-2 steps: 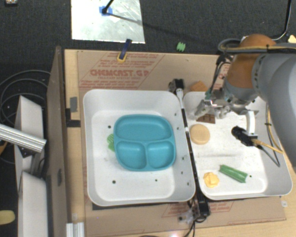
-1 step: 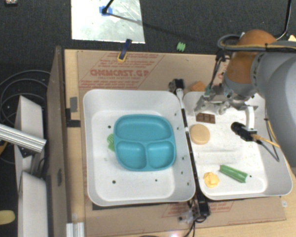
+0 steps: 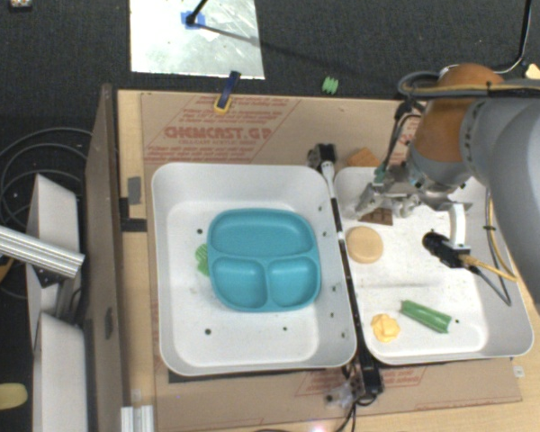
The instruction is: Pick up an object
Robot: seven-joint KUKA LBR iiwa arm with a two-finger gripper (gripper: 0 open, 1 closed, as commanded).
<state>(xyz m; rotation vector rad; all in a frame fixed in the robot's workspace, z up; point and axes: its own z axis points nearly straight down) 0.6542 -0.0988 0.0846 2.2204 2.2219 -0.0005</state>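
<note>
From here I see the gripper (image 3: 391, 201) low over the far left corner of the right bin (image 3: 414, 273), with the arm (image 3: 513, 151) reaching in across that bin's far right side. Just under it, close to the wall shared with the left bin (image 3: 175, 268), lies a small brown piece (image 3: 373, 214), which I take to be the object this try is after. The gripper's own body covers the contact, so I cannot tell how far open it is or whether it has hold of anything. I would call this the reach or the closing step, with nothing yet lifted. The corner makes it awkward, since the bin walls leave little room on two sides. A tan round piece (image 3: 364, 244) lies just nearside of the brown one against the same wall and could get nudged. A yellow piece (image 3: 385, 328) and a long green piece (image 3: 426, 316) sit near the right bin's near edge, well apart from the gripper and easier to reach if this try fails. The left bin holds a blue divided plate (image 3: 263, 259) in its middle, with a green scrap (image 3: 201, 257) peeping from under its left rim. Both are out of play for now.
</note>
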